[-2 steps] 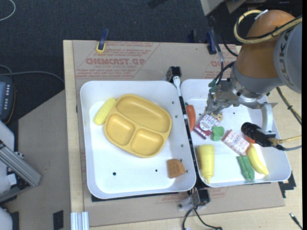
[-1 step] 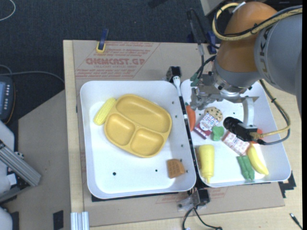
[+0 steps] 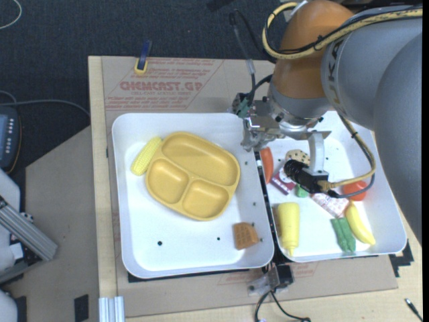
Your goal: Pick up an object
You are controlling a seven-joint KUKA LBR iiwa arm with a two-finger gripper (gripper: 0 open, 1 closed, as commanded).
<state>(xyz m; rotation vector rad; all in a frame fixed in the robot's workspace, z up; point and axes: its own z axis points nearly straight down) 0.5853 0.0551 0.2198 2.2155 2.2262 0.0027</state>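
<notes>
Where dark carpet surrounds the counter, a brown cardboard sheet printed in red lies under two shallow white bins. The left bin holds a yellow plastic corn cob against a yellow three-compartment plastic plate, and a small brown square biscuit near-right. Over the divide hangs the hand; I cannot tell whether it is spread or closed. In the right bin, just beside the hand, lies an orange plastic carrot. A pale yellow toy cob, a green pod and a yellow banana lie nearer.

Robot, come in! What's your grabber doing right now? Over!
Gripper over right bin's left edge. Orange carrot just beside it, no grasp seen. Maroon packet and yellow toy crowd close by.
</notes>
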